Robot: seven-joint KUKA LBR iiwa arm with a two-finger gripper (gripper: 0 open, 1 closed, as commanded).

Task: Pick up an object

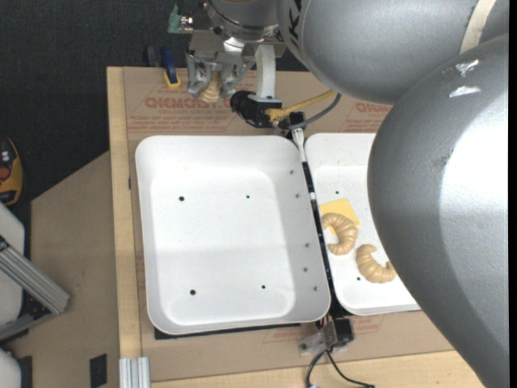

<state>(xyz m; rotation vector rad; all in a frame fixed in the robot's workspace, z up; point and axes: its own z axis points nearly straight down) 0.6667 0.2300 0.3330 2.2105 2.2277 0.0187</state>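
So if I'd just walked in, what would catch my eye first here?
Probably the huge grey arm filling the right side, reaching over to the top of the view, where its tool hangs above the bench behind the left bin, with something small and pale at its tip. Next, two croissant-shaped pieces and a yellow slice in the right bin.

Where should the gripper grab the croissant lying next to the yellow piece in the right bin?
Grip the croissant across the thick middle of its curve, coming straight down from above. It lies flat in the right bin, and its tapered ends would likely slip.
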